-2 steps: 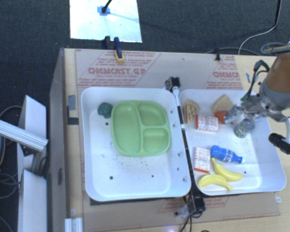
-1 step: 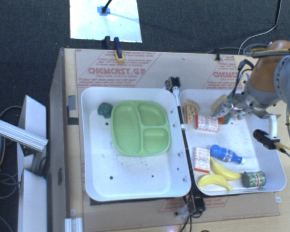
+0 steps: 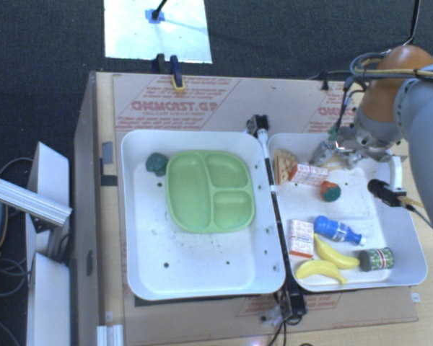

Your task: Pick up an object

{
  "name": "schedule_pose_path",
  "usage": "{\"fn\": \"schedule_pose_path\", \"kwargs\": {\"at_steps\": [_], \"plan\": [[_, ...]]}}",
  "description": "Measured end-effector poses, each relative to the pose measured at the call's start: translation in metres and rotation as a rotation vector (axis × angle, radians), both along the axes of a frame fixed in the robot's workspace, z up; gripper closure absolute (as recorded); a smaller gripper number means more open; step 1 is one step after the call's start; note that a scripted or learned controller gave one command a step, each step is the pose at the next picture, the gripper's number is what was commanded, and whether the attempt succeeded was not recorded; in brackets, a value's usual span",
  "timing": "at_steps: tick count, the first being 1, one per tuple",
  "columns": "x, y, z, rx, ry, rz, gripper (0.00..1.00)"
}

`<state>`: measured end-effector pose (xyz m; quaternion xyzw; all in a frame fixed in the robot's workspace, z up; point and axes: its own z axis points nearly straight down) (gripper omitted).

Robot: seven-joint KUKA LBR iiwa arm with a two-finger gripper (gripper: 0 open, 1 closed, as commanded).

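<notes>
My gripper (image 3: 338, 150) hangs low over the far edge of the right bin (image 3: 403, 222), under the orange-banded wrist. Just in front of it lies a white carton with red print (image 3: 309, 173), and a toy pizza slice (image 3: 283, 166) lies to its left. A red and green ball (image 3: 330, 190) rests a little nearer the camera. Further forward are a blue bottle (image 3: 338, 230), two yellow bananas (image 3: 326, 261), a small can (image 3: 376, 259) and another white and red carton (image 3: 300, 237). I see nothing between the fingers.
The left bin (image 3: 148, 265) holds a green divided plate (image 3: 209, 191) and a dark green lump (image 3: 156, 163) at its far left corner. A black clamp (image 3: 258, 125) sits where the two bins meet. A dark cable fitting (image 3: 385, 191) juts over the right bin's right side.
</notes>
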<state>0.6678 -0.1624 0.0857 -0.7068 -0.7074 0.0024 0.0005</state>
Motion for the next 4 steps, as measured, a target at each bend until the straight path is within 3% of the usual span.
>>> {"fn": "schedule_pose_path", "kwargs": {"at_steps": [1, 2, 3, 4], "plan": [[-0.056, 0.026, -0.001, 0.003, -0.005, 0.001, 0.0], [-0.019, 0.013, 0.0, 0.002, -0.007, 0.003, 0.0], [-0.048, 0.016, -0.001, 0.002, -0.006, 0.001, 0.0], [-0.047, 0.016, 0.01, 0.002, -0.008, 0.003, 1.0]]}}
